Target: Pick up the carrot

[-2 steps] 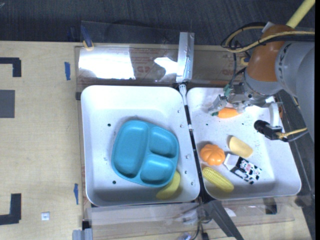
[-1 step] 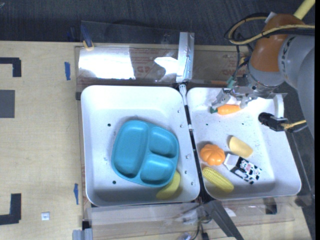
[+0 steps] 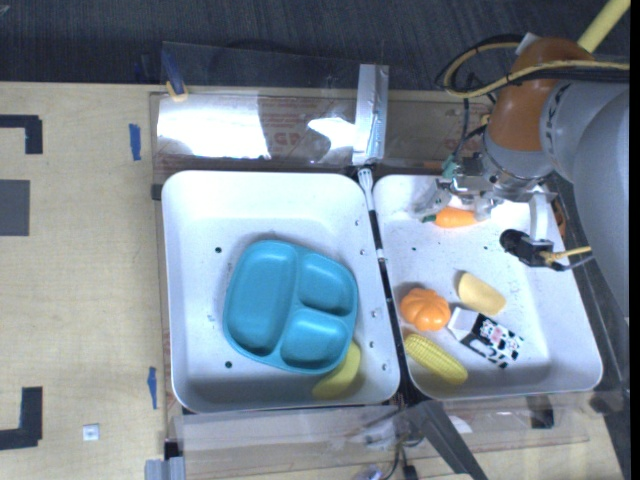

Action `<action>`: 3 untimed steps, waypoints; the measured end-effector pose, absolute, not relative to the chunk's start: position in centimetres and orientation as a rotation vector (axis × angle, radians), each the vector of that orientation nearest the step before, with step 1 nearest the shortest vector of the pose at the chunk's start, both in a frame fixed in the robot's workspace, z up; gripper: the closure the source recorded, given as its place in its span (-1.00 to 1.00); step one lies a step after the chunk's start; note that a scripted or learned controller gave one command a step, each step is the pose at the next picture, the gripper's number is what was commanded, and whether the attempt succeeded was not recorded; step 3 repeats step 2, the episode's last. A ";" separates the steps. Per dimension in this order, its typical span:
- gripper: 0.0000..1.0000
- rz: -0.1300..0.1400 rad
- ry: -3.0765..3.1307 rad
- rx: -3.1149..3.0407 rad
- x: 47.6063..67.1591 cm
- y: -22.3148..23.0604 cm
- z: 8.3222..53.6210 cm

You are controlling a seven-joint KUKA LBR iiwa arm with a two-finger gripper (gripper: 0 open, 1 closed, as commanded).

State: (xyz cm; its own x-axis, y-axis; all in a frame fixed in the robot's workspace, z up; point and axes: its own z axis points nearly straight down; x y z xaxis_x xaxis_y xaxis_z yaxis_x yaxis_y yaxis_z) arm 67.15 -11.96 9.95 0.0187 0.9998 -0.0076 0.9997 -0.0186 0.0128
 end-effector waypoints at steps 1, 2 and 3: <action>-1.00 0.021 2.106 2.321 67.3 -12.7 9.9; -1.00 0.014 1.935 2.463 67.2 -12.3 9.9; -1.00 0.014 1.935 2.463 67.2 -12.3 9.9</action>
